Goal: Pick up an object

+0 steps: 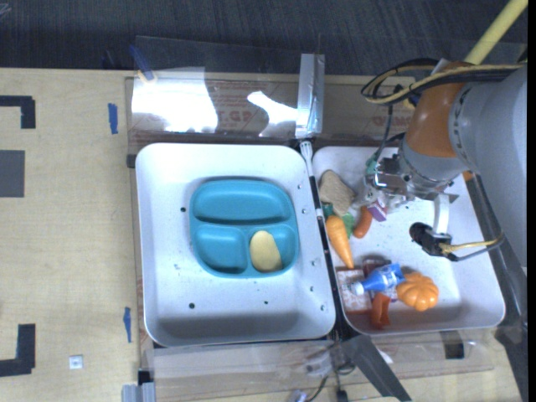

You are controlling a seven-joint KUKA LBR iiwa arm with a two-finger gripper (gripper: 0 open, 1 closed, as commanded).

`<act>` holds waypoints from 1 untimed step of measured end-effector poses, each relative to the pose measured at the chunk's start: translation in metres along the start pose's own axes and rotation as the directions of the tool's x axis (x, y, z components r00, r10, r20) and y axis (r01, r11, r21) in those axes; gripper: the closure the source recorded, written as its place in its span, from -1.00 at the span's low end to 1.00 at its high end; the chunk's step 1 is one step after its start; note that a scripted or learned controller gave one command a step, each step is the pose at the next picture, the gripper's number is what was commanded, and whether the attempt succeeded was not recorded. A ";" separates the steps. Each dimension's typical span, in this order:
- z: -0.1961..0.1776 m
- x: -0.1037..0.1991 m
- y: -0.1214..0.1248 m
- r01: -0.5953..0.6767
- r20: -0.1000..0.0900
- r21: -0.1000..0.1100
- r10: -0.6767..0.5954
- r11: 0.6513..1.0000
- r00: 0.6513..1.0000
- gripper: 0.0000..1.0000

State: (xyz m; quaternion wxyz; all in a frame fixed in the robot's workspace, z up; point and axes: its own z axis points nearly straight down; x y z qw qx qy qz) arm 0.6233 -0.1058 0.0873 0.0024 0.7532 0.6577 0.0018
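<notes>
- Risk of a double catch: small purple piece (378,212) and orange-red piece (363,222) packed touching or almost touching by the gripper (387,184), with the carrot (339,237) just beside them. Likely to pinch two at once, or to nudge one aside and close on nothing.
- Risk of a glancing grip on the orange-red piece: tapered and smooth-looking, so probably prone to slipping out sideways under a squeeze.
- Risk of a bump against the brown lumpy toy (337,189) near the dividing wall, just left of the gripper in the camera view. Crowded enough there to shove it into the carrot.
- Cannot tell how wide the gripper stands: tip blurred and masked by wrist hardware. Nothing seen held.
- Nearest candidates, the purple piece and orange-red piece, in the upper-left part of the right bin (486,308), just below and left of the gripper's tip in the view. Contact or clearance impossible to judge.
- Farther candidates well apart from the gripper, along the bin's near side: blue bottle (381,277), orange pumpkin (417,291) touching it, red piece (379,310) just below the bottle.
- Farthest of all: yellow egg-shaped thing (265,249) in the blue divided tray (218,216) inside the left bin (159,224).
</notes>
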 end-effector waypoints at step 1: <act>-0.103 0.080 -0.008 0.066 -0.004 -0.005 -0.066 0.998 0.998 1.00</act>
